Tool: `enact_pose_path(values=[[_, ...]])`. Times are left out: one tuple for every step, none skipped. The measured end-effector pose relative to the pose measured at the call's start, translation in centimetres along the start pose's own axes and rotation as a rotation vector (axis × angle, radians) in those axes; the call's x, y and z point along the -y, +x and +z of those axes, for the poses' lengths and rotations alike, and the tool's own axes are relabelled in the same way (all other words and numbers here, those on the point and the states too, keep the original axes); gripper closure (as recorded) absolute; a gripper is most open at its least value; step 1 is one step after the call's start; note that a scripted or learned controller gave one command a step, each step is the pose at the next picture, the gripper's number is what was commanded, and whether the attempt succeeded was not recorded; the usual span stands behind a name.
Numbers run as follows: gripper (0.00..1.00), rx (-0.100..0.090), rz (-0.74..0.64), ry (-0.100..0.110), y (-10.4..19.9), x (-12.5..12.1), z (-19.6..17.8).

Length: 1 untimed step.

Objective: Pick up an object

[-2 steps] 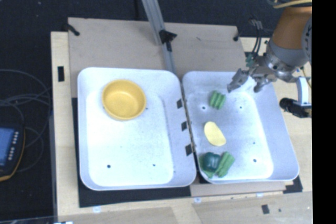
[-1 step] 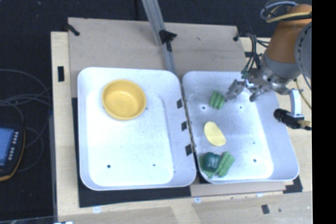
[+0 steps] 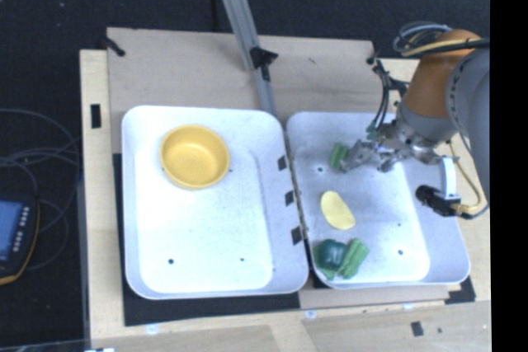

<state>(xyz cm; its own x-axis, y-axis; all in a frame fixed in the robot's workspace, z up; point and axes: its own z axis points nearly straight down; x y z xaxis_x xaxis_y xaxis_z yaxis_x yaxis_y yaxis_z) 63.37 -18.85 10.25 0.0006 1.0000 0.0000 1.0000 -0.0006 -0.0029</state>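
The right bin (image 3: 412, 218) holds a small green piece (image 3: 338, 154) near its far left, a pale yellow oval piece (image 3: 337, 210) in the middle, and a dark green round piece (image 3: 331, 254) beside a light green stick (image 3: 355, 257) at the near edge. My gripper (image 3: 356, 157) reaches in from the right, low over the bin, with its tips just right of the small green piece. Nothing shows between its tips.
A yellow bowl (image 3: 195, 157) sits in the far part of the left bin (image 3: 206, 243). A grey metal pole (image 3: 239, 16) slants up from the divider between the bins. Cables loop near the arm's wrist (image 3: 429, 103).
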Motion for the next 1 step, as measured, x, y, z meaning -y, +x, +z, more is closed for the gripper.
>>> enact_pose_path(values=[[1.0, 0.001, 0.0, -0.006, -0.05, -0.15, -1.35]])
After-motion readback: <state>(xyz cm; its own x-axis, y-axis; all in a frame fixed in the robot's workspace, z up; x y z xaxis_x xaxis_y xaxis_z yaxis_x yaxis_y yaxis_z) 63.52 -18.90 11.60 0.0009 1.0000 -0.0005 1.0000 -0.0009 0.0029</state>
